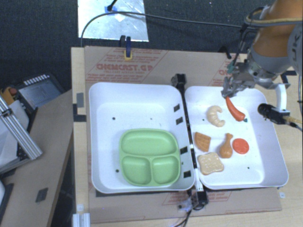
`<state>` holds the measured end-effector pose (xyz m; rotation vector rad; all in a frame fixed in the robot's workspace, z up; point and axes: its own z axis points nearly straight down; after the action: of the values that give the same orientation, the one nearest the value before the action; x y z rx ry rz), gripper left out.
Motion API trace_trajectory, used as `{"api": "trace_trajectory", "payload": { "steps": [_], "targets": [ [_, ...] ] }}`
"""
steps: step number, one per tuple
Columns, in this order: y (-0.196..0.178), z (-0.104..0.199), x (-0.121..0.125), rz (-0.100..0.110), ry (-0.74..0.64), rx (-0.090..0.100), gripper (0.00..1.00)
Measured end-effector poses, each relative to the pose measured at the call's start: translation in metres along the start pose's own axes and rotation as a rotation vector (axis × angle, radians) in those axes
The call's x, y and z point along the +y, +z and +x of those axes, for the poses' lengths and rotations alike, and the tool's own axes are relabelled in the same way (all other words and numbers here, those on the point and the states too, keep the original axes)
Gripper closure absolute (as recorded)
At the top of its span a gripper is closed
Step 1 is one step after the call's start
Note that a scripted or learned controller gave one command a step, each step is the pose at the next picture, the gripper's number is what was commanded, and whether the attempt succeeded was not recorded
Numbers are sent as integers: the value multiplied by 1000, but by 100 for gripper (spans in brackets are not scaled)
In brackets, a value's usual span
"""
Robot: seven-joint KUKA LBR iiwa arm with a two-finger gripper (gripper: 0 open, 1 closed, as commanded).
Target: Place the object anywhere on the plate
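- Camera view looks down on our table (pixel 142 60), which bears two white bins side by side.
- Our left bin (pixel 104 103) contains a green plate (pixel 149 156) with three compartments, lying toward the near edge.
- Our right bin (pixel 270 160) contains the food toys: a red chili pepper (pixel 235 109), a pale croissant (pixel 216 116), a waffle square (pixel 202 141), a chicken drumstick (pixel 227 146), a red tomato slice (pixel 241 146) and a slice of toast (pixel 210 163).
- Our hand (pixel 230 92) hangs at the far part of the right bin, its fingers closed on the upper end of the chili pepper.
- We see the pepper slanting down to the right, well apart from the plate.
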<state>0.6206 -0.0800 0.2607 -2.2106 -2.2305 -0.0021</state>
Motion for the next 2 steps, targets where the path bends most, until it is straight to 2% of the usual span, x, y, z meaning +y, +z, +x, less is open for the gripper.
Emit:
{"api": "trace_trajectory", "payload": {
  "steps": [2],
  "targets": [
    [30, 108, -4, 0, -1, 1, 100]
  ]
}}
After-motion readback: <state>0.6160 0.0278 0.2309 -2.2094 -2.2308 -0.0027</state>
